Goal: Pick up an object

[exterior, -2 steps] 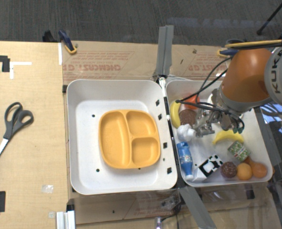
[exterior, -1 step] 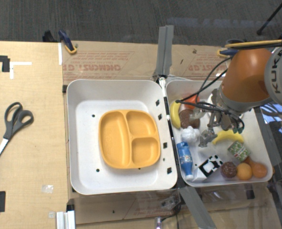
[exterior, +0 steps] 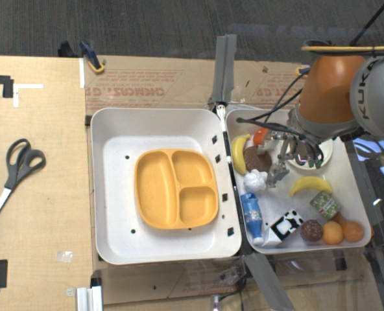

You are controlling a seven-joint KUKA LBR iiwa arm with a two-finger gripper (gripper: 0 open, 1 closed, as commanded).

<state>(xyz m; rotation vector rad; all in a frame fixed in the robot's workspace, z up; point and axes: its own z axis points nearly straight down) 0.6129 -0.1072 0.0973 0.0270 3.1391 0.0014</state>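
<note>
Gripper (exterior: pixel 284 167) hangs low in the right bin (exterior: pixel 355 173), below the orange-banded wrist, its fingers slightly apart with nothing between them that I can make out. Several candidates lie around it: a brown round object (exterior: pixel 257 159) sits just beside the fingers at about nine o'clock, with a banana (exterior: pixel 239 153) standing along the bin's left wall beyond it; a second banana (exterior: pixel 311 185) lies near at about four o'clock, its long axis running roughly three to nine. A white crumpled piece (exterior: pixel 254 181) sits at about eight o'clock, and a blue bottle (exterior: pixel 251 216) lies farther toward seven, long axis running twelve to six. My judgement: the brown object is the nearest target.
</note>
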